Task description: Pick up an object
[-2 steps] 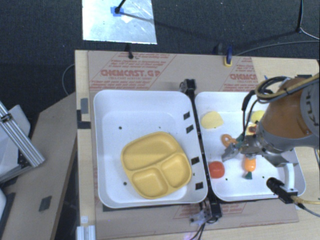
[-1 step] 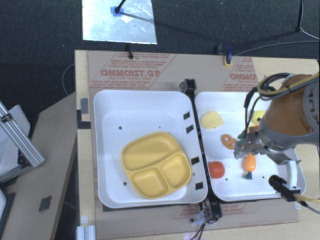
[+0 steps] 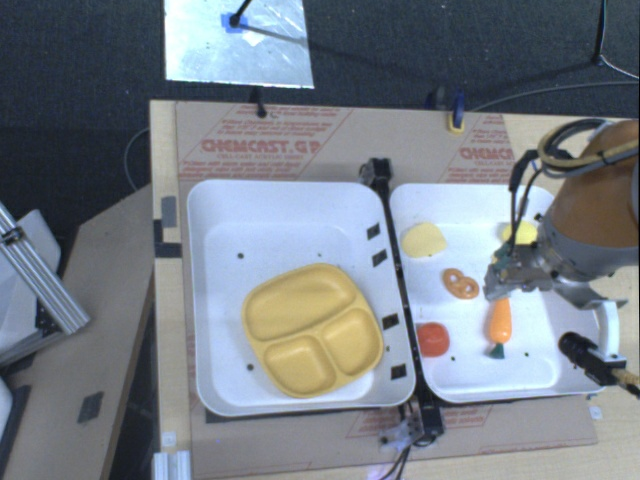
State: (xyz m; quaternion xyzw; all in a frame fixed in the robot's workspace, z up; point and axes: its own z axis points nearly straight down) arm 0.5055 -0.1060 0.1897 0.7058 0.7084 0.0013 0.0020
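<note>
Nearest the camera, in the left bin, a yellow divided tray lies slanted across the near half, its three hollows bare. Across the black divider, the right bin holds the small pieces. A red tomato-like piece sits close to the near left corner of that bin. Just right of it and a little farther in, an orange carrot lies lengthwise with its green end toward the near rim. Behind these, a brown pretzel rests near the middle, and a pale yellow chip-like piece lies toward the far left of that bin. A small yellow item peeks out by the arm, partly covered, so its shape is hard to name.

The jaws hang low over the right bin, right above the far tip of the carrot, which looks like the chosen target. Whether the jaws are wide or narrow I cannot tell; the wrist and cables block them. Nothing looks lifted: every piece seems to rest on the bin floor, so my judgement is that the pick is not yet made, and closing and raising remain. The arm's bulk is cut off at the right. Farther back, a silver sheet lies on the dark floor beyond the surface.
</note>
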